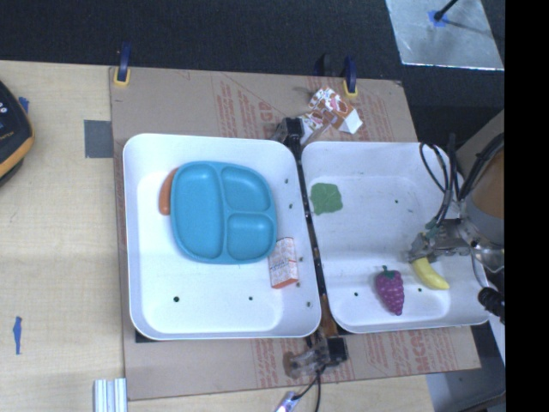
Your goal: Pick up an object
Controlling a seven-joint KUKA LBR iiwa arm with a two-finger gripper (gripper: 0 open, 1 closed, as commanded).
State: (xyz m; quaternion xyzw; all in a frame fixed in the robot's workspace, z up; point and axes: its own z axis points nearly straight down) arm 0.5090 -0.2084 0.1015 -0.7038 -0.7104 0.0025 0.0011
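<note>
Jaws (426, 251) low in right bin (369, 157) – touching banana (430, 275), beside grapes (390, 290); can't tell if spread.

orange item (164, 193): mostly hidden under the left rim of the blue divided plate (224, 211); kind cannot be told
claw (426, 249): small and dark, right of the plate; finger state unreadable
arm (485, 191): cut off at the right edge
yellow-black device (12, 136): far left of the plate; cut by the left edge
packet (284, 262): at the plate's lower right; print too small to read
</note>
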